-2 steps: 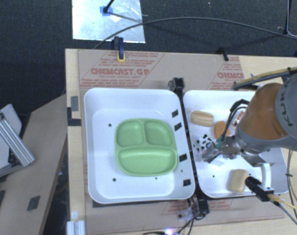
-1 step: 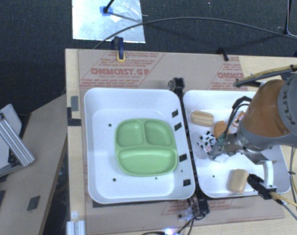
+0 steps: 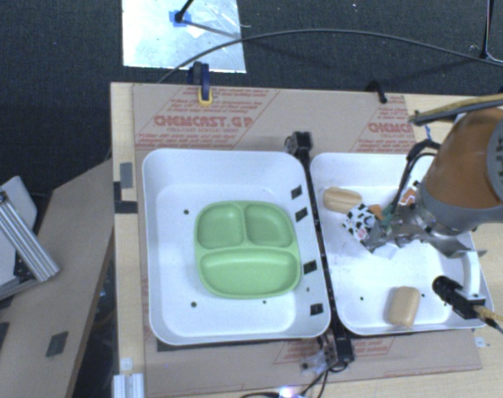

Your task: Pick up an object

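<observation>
Two white bins sit side by side on the bench; the left bin holds a green divided tray; the right bin holds a tan roll near its top, a tan block near its bottom, and a black-and-white spotted toy; the gripper is low beside the toy, the arm coming from the right.

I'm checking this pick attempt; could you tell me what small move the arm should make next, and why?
Probably lower slightly onto the black-and-white toy: the gripper sits right at its edge in the right bin, and nothing there looks lifted yet.
</observation>
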Action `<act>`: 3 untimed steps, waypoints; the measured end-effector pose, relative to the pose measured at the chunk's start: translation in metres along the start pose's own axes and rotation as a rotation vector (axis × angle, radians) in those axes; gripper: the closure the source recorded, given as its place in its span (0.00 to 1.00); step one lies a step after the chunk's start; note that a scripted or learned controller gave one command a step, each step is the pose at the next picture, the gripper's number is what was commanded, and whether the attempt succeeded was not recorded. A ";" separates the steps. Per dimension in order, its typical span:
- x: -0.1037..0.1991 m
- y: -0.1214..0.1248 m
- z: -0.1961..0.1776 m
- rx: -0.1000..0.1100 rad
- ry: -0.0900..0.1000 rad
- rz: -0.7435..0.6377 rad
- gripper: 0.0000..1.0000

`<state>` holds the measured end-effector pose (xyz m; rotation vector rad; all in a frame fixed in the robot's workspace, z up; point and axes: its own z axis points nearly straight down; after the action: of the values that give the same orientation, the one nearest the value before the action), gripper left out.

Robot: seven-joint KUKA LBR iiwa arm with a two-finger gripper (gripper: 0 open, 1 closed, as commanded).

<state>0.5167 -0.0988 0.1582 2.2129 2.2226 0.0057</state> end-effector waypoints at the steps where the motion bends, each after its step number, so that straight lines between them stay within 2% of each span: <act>1: -0.009 0.008 -0.054 -0.001 -0.001 0.001 1.00; 2: -0.009 0.009 -0.065 0.004 0.001 0.000 1.00; 3: 0.038 0.034 -0.060 0.003 0.003 -0.005 1.00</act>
<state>0.5501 -0.0609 0.2181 2.2100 2.2311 0.0050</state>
